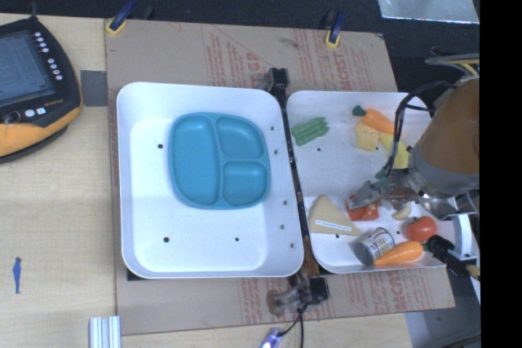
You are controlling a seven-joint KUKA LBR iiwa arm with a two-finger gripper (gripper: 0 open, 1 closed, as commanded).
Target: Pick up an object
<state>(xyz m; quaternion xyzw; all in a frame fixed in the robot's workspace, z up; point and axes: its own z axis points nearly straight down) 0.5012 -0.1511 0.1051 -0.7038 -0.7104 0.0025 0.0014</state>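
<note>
My gripper [369,196] reaches in from the right and hangs low over the right bin [326,167], just above a small red piece [364,213]. To its left lies a pale cheese wedge [329,218]. In front of it are a tin can [374,244] on its side, an orange carrot [400,254] and a red tomato [420,228]. Farther back lie a green pod [310,129], another carrot [376,120] and yellow chunks [367,138]. The arm hides part of the bin's right side.
The left bin [143,200] holds a blue divided plate [219,160]. A black hinge bar [289,167] runs between the bins. A teach pendant [28,90] lies on the bench at the far left. Clamps [333,28] pin the cardboard at the back.
</note>
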